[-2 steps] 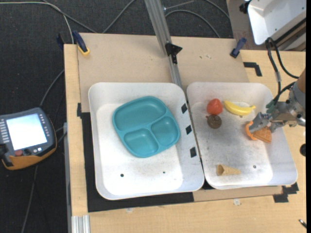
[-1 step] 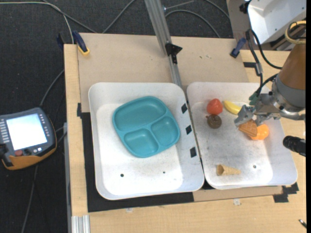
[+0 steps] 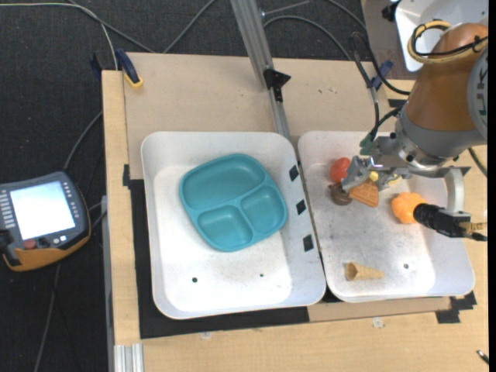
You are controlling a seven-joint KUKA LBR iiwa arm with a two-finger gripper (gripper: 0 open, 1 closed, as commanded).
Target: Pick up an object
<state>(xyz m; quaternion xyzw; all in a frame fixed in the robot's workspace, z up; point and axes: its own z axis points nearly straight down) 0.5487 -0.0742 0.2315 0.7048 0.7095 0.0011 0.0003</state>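
My gripper [image 3: 359,180] is low over the back left part of the right bin [image 3: 446,273]. Right under its tip lies an orange-tan wedge [image 3: 367,196], with a small brown round piece [image 3: 340,196] touching the wedge's left side. A red-orange ball [image 3: 339,168] sits just behind and to the left of the gripper. An orange fruit-like ball [image 3: 404,207] rests to the right of the wedge. A tan cone [image 3: 363,271] lies alone near the bin's front edge. The wrist hides part of the bin's back right.
The left bin [image 3: 174,285] holds a teal divided plate [image 3: 232,201] lying flat at its middle. A slanted metal post [image 3: 260,49] rises behind the gap between the bins. A teach pendant [image 3: 39,219] lies off the bench at the left.
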